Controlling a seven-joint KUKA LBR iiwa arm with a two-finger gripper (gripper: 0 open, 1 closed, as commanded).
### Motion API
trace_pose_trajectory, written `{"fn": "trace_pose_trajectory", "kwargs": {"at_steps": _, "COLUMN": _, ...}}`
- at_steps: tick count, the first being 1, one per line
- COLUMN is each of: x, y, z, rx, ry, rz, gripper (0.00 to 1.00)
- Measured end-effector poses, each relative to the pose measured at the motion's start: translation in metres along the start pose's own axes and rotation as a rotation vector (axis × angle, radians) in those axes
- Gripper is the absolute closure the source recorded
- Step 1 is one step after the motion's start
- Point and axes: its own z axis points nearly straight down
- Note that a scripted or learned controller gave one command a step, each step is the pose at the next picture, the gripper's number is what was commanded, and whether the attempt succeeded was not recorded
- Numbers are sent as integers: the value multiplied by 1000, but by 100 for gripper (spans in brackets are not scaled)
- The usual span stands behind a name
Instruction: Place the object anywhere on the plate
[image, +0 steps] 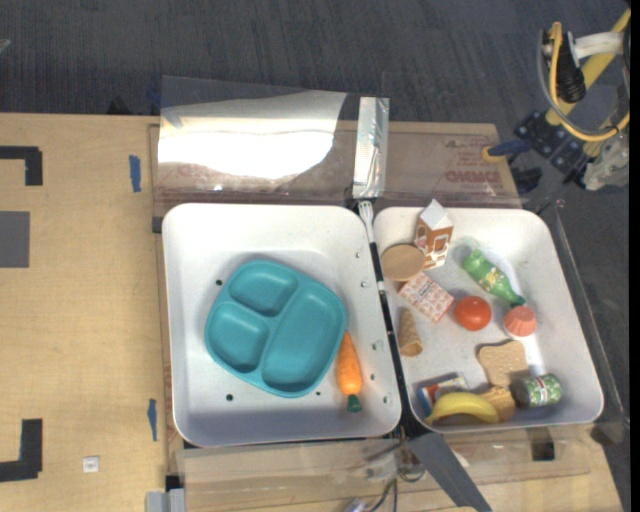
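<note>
Since the task named no particular object, we judged the carrot (348, 372) the likeliest candidate. It lay in the left bin (190, 400), on the white floor just beside the near right edge of the teal plate (275, 328), its green tip pointing toward us. It looked to be touching the plate's rim, or very close to it, rather than resting on it. The arm (585, 85) stood well apart, beyond the far right corner of the right bin (575, 330). What we took for the end effector (548, 138) hung there over the dark floor, and we could not tell whether it was wide, narrow or holding anything.

To do the step well, we would have brought the end effector down across the carrot's narrow width, near its thicker orange middle. The grip should have been turned so that one side would not land on the plate's rim. A clear lift before moving left would have kept the carrot from dragging on the rim. Any of the plate's three compartments would have served, the large right one being nearest.

Several things were hard to read. Yellow cable and grey hardware crowded the arm's far end, and the frame cut it off at the top and right. In the right bin the banana (465, 407) overlapped a darker item we could not name, and the green can (540, 389) sat against the slice of bread (502, 360). Glare washed out the foil sheet (250, 145) on the desk (70, 300) behind the left bin.
</note>
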Motion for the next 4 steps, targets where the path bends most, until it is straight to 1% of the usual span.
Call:
{"fn": "trace_pose_trajectory", "kwargs": {"at_steps": 1, "x": 0, "y": 0, "z": 86, "rx": 0, "ry": 1, "rz": 0, "gripper": 100}}
{"fn": "trace_pose_trajectory", "kwargs": {"at_steps": 2, "x": -5, "y": -29, "z": -63, "rx": -3, "ry": 20, "rz": 13, "gripper": 100}}
{"fn": "trace_pose_trajectory", "kwargs": {"at_steps": 3, "x": -1, "y": 1, "z": -153, "rx": -3, "ry": 20, "rz": 5, "gripper": 100}}
{"fn": "trace_pose_trajectory", "kwargs": {"at_steps": 4, "x": 0, "y": -1, "z": -148, "rx": 0, "ry": 12, "rz": 1, "gripper": 0}}
